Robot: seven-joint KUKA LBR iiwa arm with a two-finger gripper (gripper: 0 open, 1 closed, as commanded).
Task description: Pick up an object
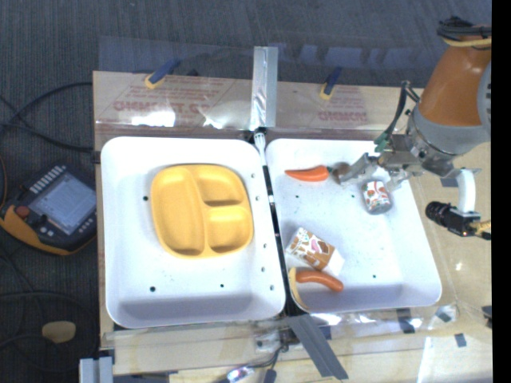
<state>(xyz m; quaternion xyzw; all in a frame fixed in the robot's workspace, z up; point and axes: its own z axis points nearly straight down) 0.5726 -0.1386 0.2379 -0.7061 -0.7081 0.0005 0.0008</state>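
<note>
White plastic forms the two shallow bins on the surface [160, 102], and the grey arm with its orange band [453, 78] reaches into the right bin [399, 270] from the far right corner. The gripper [382, 170] hangs low over that bin's far half, and whether it is spread or pressed together cannot be told, since the wrist body hides it from this slant. Just below the gripper, close enough that it may be touching, lies a small can [377, 196] with a red and white label, tipped on its side on the bin floor. To the gripper's left, along the same far edge, lies an orange carrot [308, 174] with a dark stub at the end nearer the gripper. Well down and to the left of the gripper, towards the near wall, sits a small brown and white carton [311, 250], and just beyond it a hot dog [318, 281] in a bun rests against the near left corner. Far to the gripper's left, across the divider, the left bin [128, 278] holds a yellow divided tray [201, 210]. Outside the bins, at the far left, a handheld control pendant [52, 206] lies on the dark floor.
</note>
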